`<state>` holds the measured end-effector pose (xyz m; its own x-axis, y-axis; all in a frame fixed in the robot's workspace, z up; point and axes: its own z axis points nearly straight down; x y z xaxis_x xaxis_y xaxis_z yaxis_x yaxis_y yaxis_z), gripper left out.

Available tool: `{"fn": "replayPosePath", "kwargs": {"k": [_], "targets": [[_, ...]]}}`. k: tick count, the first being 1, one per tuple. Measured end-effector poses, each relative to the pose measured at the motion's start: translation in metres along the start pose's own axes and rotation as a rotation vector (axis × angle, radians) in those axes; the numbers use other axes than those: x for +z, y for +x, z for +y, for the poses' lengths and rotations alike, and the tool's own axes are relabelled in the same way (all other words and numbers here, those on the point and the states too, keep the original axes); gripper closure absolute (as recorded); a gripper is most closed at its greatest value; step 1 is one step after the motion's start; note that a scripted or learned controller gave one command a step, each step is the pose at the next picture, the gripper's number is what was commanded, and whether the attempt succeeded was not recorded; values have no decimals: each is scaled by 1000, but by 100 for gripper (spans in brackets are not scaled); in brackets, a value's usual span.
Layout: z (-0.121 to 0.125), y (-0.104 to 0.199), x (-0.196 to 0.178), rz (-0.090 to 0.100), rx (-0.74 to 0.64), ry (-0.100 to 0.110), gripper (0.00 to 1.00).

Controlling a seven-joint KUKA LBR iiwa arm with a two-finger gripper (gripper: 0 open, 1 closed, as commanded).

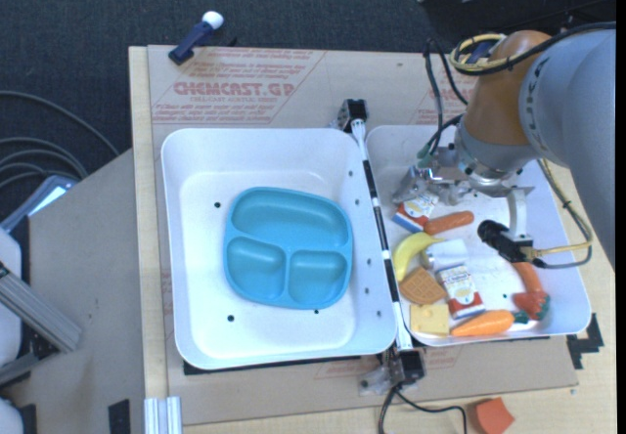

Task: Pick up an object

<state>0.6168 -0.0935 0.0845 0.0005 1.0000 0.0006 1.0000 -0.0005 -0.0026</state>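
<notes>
The right bin (pixel 577 310) holds several toy foods: a red sausage (pixel 446 223), a yellow banana (pixel 408 252), a brown cookie (pixel 423 287), a red and white carton (pixel 462 289), an orange carrot (pixel 481 325) and a small white, red and blue packet (pixel 415 214). My gripper (pixel 428 180) hangs over the far left part of this bin, just above the packet and the sausage. The grey arm with its orange band comes in from the upper right and hides the bin's far side.
A blue divided plate (pixel 289 246) lies in the left bin (pixel 186 227). A blue and white tube (pixel 196 36) rests on the bench's far edge. An orange block (pixel 494 414) sits below the right bin. More red and orange toys (pixel 533 293) crowd its right side.
</notes>
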Motion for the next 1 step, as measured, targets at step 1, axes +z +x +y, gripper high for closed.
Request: {"fn": "replayPosePath", "kwargs": {"k": [1], "targets": [[0,1,-10,1,0,-1,100]]}}
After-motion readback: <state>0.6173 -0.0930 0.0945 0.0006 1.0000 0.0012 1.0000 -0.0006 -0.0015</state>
